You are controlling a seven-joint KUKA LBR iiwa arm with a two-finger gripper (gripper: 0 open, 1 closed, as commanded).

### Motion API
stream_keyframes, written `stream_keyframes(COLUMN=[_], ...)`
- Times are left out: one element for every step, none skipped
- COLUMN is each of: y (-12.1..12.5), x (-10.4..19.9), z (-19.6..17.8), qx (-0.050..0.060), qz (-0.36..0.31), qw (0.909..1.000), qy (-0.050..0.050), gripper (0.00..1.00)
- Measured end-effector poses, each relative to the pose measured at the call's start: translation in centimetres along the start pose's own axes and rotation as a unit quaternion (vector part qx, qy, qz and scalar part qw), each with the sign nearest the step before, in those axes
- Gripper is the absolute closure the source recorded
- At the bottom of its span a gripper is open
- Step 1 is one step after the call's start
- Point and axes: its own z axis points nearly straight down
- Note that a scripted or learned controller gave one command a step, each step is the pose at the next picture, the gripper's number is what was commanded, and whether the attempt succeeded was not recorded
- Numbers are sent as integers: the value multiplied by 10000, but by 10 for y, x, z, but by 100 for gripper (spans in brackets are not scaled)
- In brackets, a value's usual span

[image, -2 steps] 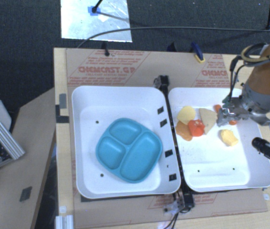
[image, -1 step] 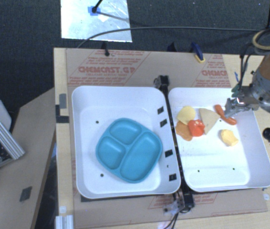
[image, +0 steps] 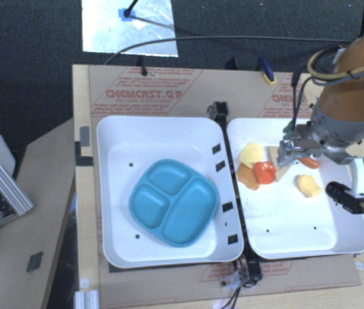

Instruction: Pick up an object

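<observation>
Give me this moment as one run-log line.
arm: over right bin | end effector: low beside food pile | grasp: none seen | left bin: blue tray | loose: yellow piece

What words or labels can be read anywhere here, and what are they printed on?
"CHEMCAST GP" in red on the brown sheet under the bins, behind the left bin.
The same red print repeats behind the right bin and along the sheet's edges, too cut off or faint to read.
</observation>
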Motion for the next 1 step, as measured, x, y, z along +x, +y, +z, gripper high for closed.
stream_keyframes(y=[-4], x=[45], z=[-4], qx=[-4], qz=[2], qw=[10000], qy=[0], gripper=[100])
